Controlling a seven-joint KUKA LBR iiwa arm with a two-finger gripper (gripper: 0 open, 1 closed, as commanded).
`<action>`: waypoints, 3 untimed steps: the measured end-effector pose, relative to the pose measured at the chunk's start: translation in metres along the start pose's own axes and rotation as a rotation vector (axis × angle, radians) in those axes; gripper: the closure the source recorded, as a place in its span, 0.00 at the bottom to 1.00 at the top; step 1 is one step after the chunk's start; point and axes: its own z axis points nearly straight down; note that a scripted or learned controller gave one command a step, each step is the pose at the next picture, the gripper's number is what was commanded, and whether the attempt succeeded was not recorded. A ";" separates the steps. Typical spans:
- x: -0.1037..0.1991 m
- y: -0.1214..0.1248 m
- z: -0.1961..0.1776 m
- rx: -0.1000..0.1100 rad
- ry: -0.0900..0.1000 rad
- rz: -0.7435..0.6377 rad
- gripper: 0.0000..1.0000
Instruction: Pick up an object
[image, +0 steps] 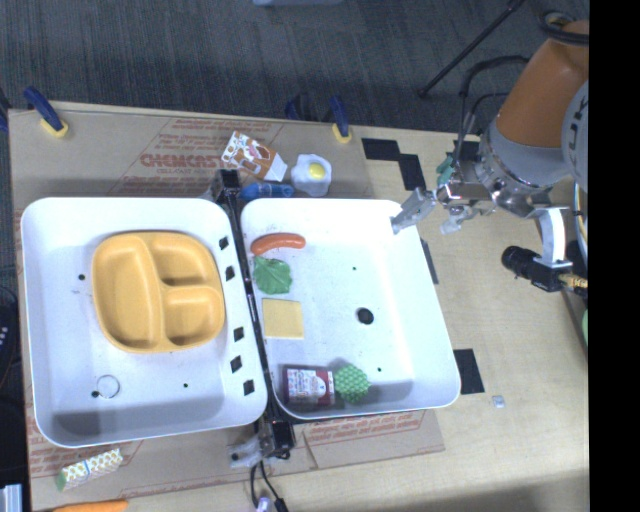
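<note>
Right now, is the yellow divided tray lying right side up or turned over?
Right side up. The yellow divided tray lies flat in the left bin, and its three hollow compartments face up toward the camera; nothing sits in them.

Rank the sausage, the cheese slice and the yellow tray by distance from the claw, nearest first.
From the claw in the camera view:
1. Sausage, right bin's top left.
2. Cheese slice, lower along that bin's left side.
3. Yellow tray, in the left bin.

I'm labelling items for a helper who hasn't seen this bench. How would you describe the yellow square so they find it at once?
Start at the right-hand white bin and follow its left wall. Midway down lies the yellow cheese-like slice, just below a green leaf and above a dark red packet. It is the bin's only flat, plain yellow square.
</note>
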 end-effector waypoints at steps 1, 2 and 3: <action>-0.003 -0.005 0.107 0.003 0.002 0.155 0.00; 0.052 0.064 0.200 0.002 0.002 0.080 0.00; 0.111 0.064 0.199 0.005 -0.004 0.215 0.00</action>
